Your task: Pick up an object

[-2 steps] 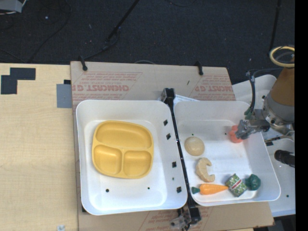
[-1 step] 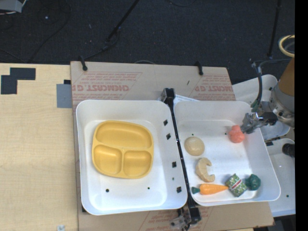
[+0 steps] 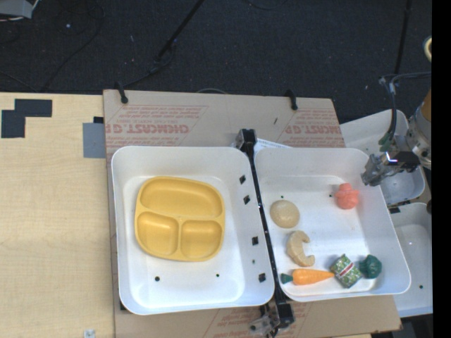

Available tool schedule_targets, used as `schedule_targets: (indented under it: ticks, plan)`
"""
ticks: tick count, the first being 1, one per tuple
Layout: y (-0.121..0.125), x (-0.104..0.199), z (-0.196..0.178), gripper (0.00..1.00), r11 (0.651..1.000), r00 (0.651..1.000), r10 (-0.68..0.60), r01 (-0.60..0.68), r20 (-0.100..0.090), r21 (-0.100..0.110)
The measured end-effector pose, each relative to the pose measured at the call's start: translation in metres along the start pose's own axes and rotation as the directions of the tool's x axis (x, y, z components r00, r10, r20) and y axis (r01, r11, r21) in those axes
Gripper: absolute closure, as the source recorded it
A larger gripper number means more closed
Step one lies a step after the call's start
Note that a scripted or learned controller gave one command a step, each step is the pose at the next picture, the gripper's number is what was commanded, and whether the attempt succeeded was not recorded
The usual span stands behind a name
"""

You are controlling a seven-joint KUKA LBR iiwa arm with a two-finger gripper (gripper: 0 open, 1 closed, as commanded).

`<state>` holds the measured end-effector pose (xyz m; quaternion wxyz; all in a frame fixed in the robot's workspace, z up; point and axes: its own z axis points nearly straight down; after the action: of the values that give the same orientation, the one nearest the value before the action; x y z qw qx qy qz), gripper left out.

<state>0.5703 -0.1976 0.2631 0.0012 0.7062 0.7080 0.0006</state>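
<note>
The right bin [image 3: 320, 167] holds several small items. A pink round fruit [image 3: 346, 196] lies near its right wall. A beige bun [image 3: 285, 213] and a tan curved pastry [image 3: 301, 248] sit mid-bin. Along the front lie an orange carrot [image 3: 312, 277], a green-and-white packet [image 3: 345, 270] and a dark green broccoli-like piece [image 3: 371, 265]. My gripper [image 3: 380, 166] hangs at the right bin's upper right rim, up and to the right of the pink fruit, with nothing seen in it.
The left bin [image 3: 134, 273] carries a yellow divided plate [image 3: 180, 217]. A black divider [image 3: 257, 220] separates the two bins. Cardboard [image 3: 211, 118] lies under both, and a wooden bench surface [image 3: 49, 224] stretches to the left.
</note>
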Motion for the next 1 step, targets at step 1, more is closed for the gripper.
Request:
schedule_targets:
  ticks: [1]
  plan:
    - [-0.0177, 0.0594, 0.0041, 1.0, 1.0, 1.0, -0.001, 0.001, -0.003, 0.007]
